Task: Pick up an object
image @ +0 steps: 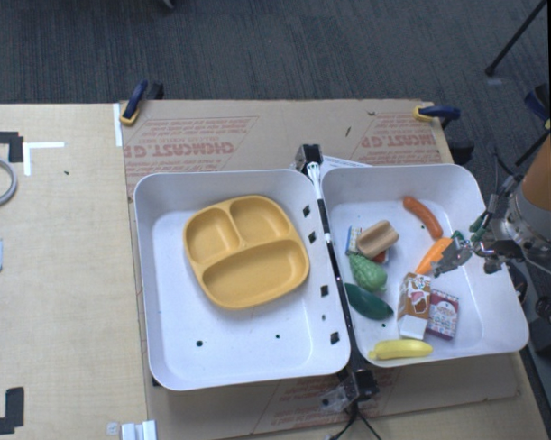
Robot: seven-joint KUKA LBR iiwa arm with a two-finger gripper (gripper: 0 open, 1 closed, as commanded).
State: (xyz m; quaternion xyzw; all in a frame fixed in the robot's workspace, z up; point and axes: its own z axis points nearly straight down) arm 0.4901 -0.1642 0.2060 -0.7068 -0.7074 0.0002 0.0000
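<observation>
My gripper (456,251) hangs low over the right side of the right bin (464,185), reaching in from the right. Its tip is at the right end of an orange carrot (433,257) that lies on the bin floor; I cannot make out whether it touches the carrot. An orange-red sausage (422,216) lies just behind it. A bread roll (377,238), a light green vegetable (369,273), a dark green cucumber (369,303), a snack packet (414,302), a red box (444,315) and a yellow banana (402,349) lie to the left and front.
The left bin (161,291) holds a yellow divided plate (247,252). The two bins meet at a ridge with clips (323,249). Cardboard (210,145) lies under both bins, clamped at the back corners.
</observation>
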